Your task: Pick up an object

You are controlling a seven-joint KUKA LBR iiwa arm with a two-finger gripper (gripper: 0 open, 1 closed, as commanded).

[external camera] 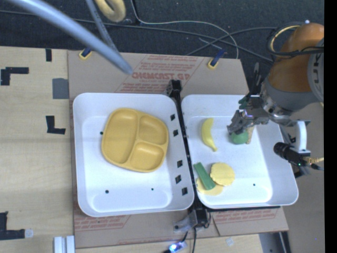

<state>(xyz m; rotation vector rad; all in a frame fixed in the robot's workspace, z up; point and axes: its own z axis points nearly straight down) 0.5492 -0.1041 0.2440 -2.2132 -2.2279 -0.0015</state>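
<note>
My gripper (240, 130) is low in the right bin (274, 191), near its far right part. A small green object (240, 137) sits right under the fingertips, touching or between them; I cannot tell which. A yellow banana (208, 133) lies left of the gripper. Toward the bin's front lie a green oblong piece (204, 175) and a yellow round piece (222, 173), resting on a paler yellow disc (209, 187).
The left bin (89, 194) holds a yellow divided plate (135, 139). A black divider (181, 141) runs between the bins. Cables cross the dark surface behind the bench, and a grey bar slants in from the upper left.
</note>
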